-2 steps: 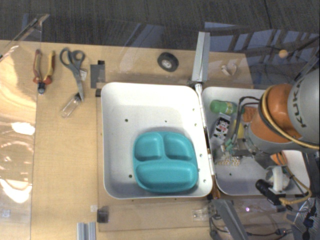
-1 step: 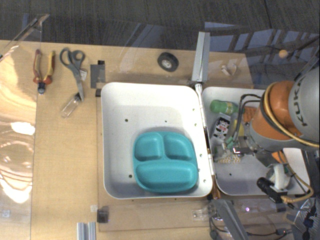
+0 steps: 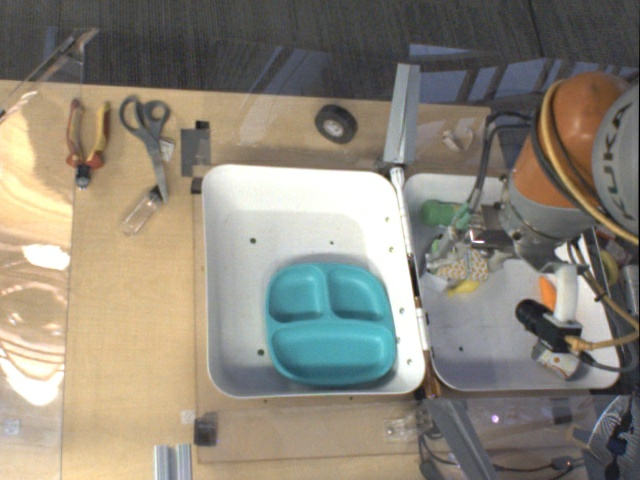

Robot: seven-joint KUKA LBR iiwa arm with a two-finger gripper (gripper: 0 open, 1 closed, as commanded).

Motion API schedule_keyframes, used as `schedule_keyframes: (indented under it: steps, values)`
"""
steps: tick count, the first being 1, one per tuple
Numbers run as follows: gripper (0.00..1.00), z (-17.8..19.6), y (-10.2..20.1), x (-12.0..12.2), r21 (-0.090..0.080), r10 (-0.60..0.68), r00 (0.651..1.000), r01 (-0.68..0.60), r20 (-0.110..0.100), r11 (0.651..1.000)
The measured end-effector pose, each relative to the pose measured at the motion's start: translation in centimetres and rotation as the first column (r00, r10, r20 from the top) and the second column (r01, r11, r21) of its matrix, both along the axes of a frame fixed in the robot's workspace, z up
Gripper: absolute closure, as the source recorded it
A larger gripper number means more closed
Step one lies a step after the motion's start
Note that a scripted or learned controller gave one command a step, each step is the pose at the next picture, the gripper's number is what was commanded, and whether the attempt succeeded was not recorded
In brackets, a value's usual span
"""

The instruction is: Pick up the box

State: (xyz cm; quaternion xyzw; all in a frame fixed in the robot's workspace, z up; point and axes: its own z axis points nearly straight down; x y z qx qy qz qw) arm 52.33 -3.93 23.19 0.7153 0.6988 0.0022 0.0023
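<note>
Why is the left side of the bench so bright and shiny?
In the camera view, light glares off a clear sheet lying on the wooden bench, washing out the wood there. The teal tray and its white bin are evenly lit with soft shadows. The arm at the right looks slightly blurry.

A single fixed camera looked down at a slant from above the desk (image 3: 120,318), set far enough back to take in both white bins: the left bin (image 3: 230,268) near the middle and the right bin (image 3: 490,358) toward the right edge. Dark floor (image 3: 250,8) ran beyond the desk's far edge. The arm (image 3: 585,158) entered from the right.
</note>
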Motion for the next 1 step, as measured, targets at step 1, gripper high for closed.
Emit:
schedule_keyframes:
  steps: [1]
  values:
    - [1.0, -1.49, 5.46, 0.91, 0.001, -0.324, 0.946, 0.324, -0.004, 0.946]
